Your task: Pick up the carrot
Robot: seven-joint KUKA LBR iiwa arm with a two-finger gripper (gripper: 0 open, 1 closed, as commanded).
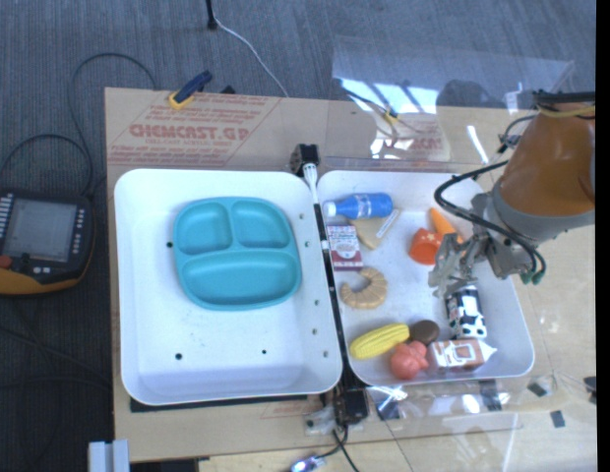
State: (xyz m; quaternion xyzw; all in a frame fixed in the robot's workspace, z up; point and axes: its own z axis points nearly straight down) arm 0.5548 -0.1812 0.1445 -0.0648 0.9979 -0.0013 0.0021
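Camera view: the arm (546, 170) reaches in from the right and hangs low over the right bin (517, 362), wrist tilted down toward the clutter.
Carrot: the carrot (441, 221) lies near the bin's upper right, just beside an orange rounded piece (424, 246), and part of it is hidden by the arm.
Gripper: the gripper (453, 275) sits just below the carrot, between it and the cow-patterned carton (467, 313); how wide it is open I cannot tell, and nothing shows between its tips.
Crowding: corn (379, 339), a pastry ring (365, 288) and a blue bottle (361, 206) fill the rest, so likely a narrow approach.
Left bin: the left bin (148, 362) holds a teal divided plate (236, 252), well apart from the work.
Stage: the carrot is not yet lifted, I judge.
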